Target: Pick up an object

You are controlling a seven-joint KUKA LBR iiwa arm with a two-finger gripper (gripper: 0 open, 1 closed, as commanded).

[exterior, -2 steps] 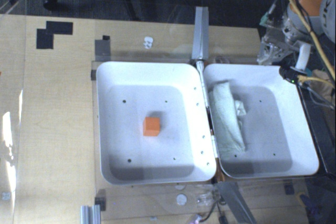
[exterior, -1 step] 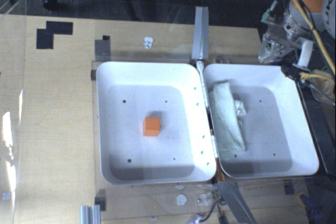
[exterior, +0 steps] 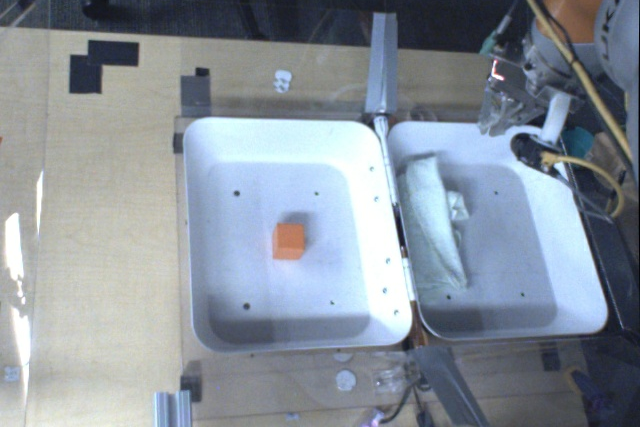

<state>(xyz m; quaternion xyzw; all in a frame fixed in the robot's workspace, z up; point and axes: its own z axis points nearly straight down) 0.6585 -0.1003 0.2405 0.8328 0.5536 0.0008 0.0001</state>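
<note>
A small orange cube (exterior: 289,241) lies near the middle of the left bin (exterior: 215,155). A rolled white cloth (exterior: 434,219) lies along the left side of the right bin (exterior: 560,285), against the divider. My gripper (exterior: 497,118) hangs over the far right corner of the right bin, above its rim, well away from the cloth and far from the cube. Nothing shows between its fingertips.
A grey metal post (exterior: 381,63) stands behind the seam between the two bins. Cables (exterior: 575,160) loop along the right bin's right edge beside the arm. Black tape marks (exterior: 100,63) sit on the wooden bench at the far left.
</note>
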